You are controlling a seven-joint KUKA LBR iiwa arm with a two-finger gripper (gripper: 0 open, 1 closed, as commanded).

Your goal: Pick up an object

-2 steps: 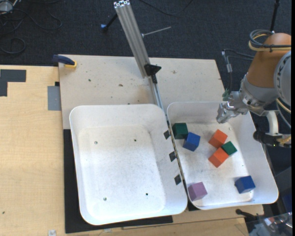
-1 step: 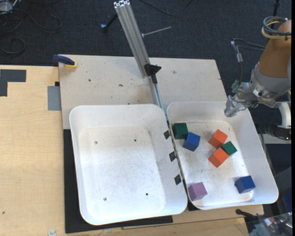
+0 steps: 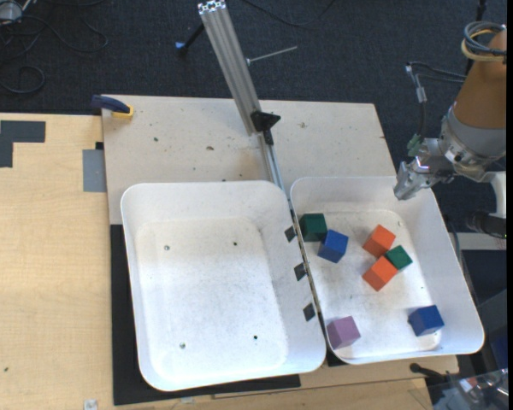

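The right bin holds several small blocks. A dark green block and a blue block sit near its left wall. Two orange blocks lie mid-bin with a small green block between them. Another blue block and a purple block rest near the front. My gripper hangs above the bin's far right corner, apart from every block, with nothing seen in it.
The left bin sits beside the right one, joined by black clips along the shared wall. A slanted aluminium post rises behind the bins. A blue-and-yellow clamp lies at the bench's far left corner.
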